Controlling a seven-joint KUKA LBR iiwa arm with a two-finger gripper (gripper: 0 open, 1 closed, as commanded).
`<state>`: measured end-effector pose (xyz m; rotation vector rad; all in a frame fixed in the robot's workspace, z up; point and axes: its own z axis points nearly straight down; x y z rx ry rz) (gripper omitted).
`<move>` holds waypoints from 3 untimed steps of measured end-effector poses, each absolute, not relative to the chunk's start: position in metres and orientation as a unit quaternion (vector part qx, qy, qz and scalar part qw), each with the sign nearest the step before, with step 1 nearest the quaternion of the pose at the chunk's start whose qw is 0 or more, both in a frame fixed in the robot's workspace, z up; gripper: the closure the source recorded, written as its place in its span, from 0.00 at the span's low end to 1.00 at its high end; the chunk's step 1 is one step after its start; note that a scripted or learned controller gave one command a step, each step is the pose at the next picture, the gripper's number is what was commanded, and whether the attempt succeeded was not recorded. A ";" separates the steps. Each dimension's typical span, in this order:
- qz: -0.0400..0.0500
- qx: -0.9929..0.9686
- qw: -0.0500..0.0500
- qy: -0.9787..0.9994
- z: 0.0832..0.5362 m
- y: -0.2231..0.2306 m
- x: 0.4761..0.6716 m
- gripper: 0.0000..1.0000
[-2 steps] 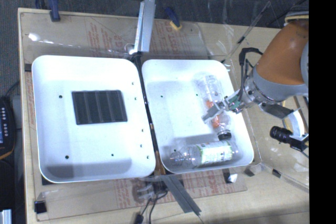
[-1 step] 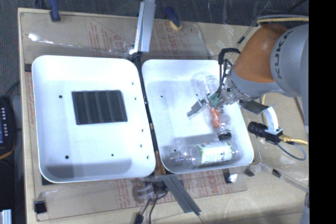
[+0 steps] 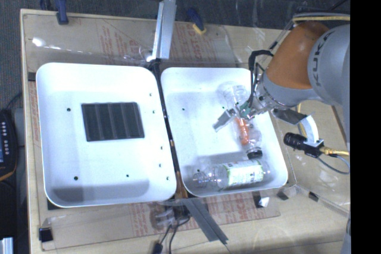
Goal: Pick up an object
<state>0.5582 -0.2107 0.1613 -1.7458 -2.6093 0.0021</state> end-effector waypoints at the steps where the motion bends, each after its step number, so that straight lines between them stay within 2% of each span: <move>1: 0.000 -0.537 0.001 -0.844 0.144 -0.210 0.569 0.00; 2: 0.000 -0.544 0.000 -0.839 0.167 -0.211 0.560 0.00; 3: 0.001 -0.547 -0.001 -0.837 0.149 -0.211 0.574 0.00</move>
